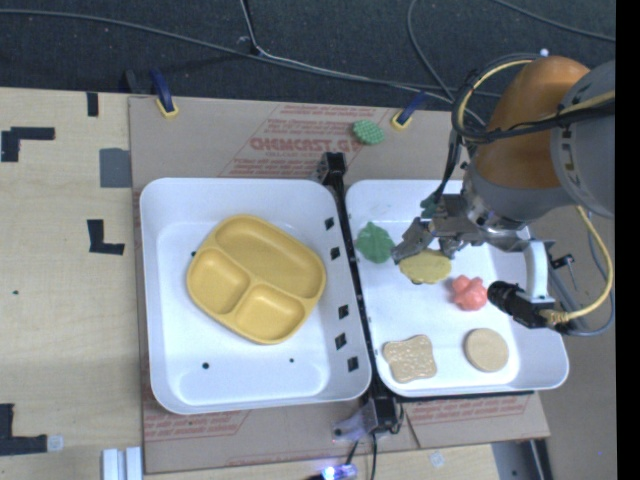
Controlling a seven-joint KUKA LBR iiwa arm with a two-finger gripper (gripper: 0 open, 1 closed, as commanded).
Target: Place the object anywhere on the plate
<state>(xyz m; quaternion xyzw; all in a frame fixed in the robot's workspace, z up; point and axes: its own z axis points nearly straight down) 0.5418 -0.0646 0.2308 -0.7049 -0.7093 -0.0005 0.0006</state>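
Gripper [425, 245]: over right bin [530, 373], near its left wall; finger spread cannot be told. Yellow food piece [427, 267]: directly beneath fingertips, contact unclear. Yellow divided plate [256, 278]: left bin [170, 368], centre.

Arm [560, 118] cut by right edge; wrist overlaps yellow piece [426, 267]

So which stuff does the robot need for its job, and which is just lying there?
For the job: plate, yellow piece by the gripper.

Just lying about: green leaf, pink piece, square cracker, round cookie, green piece outside the bins.
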